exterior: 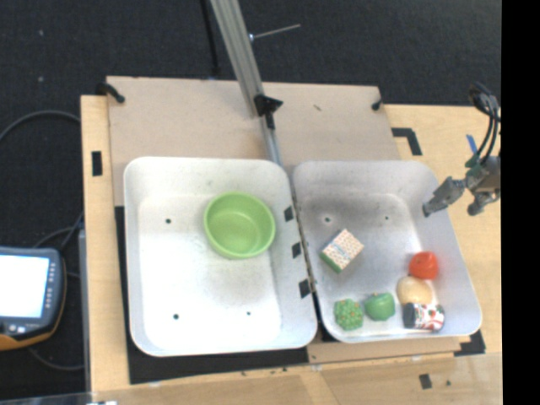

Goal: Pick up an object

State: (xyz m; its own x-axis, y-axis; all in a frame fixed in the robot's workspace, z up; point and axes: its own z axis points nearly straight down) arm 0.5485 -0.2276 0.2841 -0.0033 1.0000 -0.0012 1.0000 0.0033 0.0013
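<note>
At the near edge of the right bin [439, 194] we see a row of small objects: a dark green bumpy ball [348, 313], a smooth green ball [380, 305], and in the corner a small white, red and black item [423, 316] touching a pale round object [415, 290]. Just behind these lies an orange-red ball [424, 265]. Nearer the middle of this bin sits a small patterned cube [342, 250], apart from the others. The left bin [152, 251] carries one green bowl [240, 224], upright, a little toward its far side.

The gripper [460, 194] is at the far right edge of the right bin, near its rim and well apart from every object. We see nothing between its fingers, but it is small and dark here, so we cannot tell whether the claw is released or clenched.

Farther back, a metal pole [238, 45] rises from between the bins.

We judge that the task is at its beginning: no object is lifted, all rest on the bin floors. What is left is everything: to choose one object, come above it, descend, close and lift. The lone cube seems the easiest choice.
</note>
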